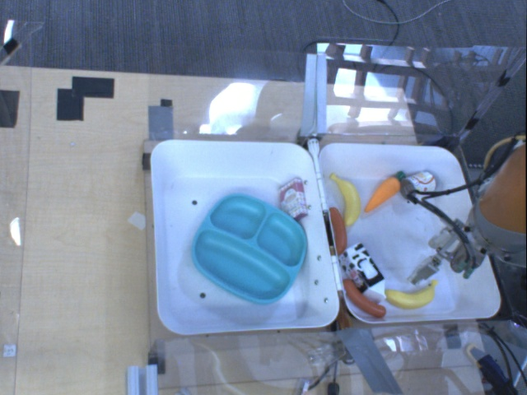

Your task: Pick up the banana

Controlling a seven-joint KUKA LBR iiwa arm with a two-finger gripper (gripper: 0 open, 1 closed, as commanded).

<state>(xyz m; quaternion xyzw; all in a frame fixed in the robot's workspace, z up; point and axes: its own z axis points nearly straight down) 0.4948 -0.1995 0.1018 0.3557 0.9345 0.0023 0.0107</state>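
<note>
Arm: cut off by the right edge behind the gripper. Fingers: too blurred to judge. Small packet, far left of the gripper: print unreadable. Black-and-white box, left of the gripper: marking illegible; it covers part of a sausage.

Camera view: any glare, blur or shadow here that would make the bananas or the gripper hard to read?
Camera view: bright glare patch on the bench behind the left bin; reflections on the metal frame behind the right bin. Both bananas are evenly lit and sharp. The gripper is small and slightly soft, casting a faint shadow.
</note>
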